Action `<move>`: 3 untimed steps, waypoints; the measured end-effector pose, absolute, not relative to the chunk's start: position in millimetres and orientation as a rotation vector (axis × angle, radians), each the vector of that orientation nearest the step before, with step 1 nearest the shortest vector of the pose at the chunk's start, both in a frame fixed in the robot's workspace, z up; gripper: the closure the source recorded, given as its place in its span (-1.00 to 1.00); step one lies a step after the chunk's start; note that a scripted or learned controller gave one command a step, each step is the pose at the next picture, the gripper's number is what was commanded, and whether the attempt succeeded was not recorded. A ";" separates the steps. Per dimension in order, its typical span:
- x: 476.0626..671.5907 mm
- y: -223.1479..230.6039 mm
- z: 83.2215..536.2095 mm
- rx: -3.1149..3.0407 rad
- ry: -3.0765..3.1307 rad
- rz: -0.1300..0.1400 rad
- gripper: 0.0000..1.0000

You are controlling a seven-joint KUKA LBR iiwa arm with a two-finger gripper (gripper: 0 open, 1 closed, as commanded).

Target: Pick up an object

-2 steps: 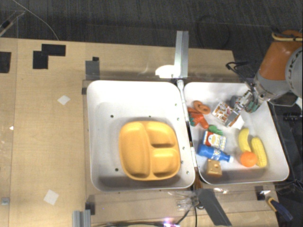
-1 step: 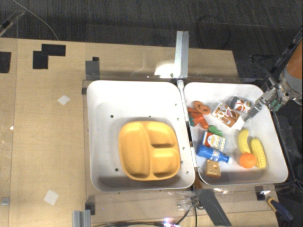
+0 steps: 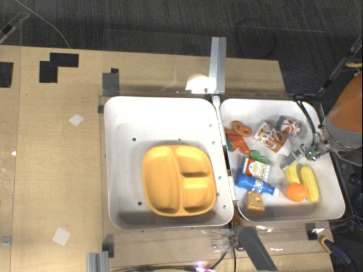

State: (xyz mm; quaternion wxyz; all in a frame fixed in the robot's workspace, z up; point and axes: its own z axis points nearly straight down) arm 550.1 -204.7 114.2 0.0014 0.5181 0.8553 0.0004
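We hover our tool (image 3: 309, 150), grip state unclear, above the right white bin (image 3: 338, 208); next we descend onto the yellow plastic corn cob (image 3: 309, 182).

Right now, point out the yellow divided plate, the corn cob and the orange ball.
yellow divided plate (image 3: 179, 180): camera view, on the ridge between its compartments.
corn cob (image 3: 309, 183): camera view, on the middle of its kernels.
orange ball (image 3: 296, 192): camera view, on its top surface.
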 end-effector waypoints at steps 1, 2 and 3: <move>543.0 -203.1 133.2 1.412 2.799 0.002 -1.00; 592.1 -205.3 88.5 1.564 2.712 0.004 -1.00; 648.7 -170.8 86.7 1.866 2.568 -0.042 -1.00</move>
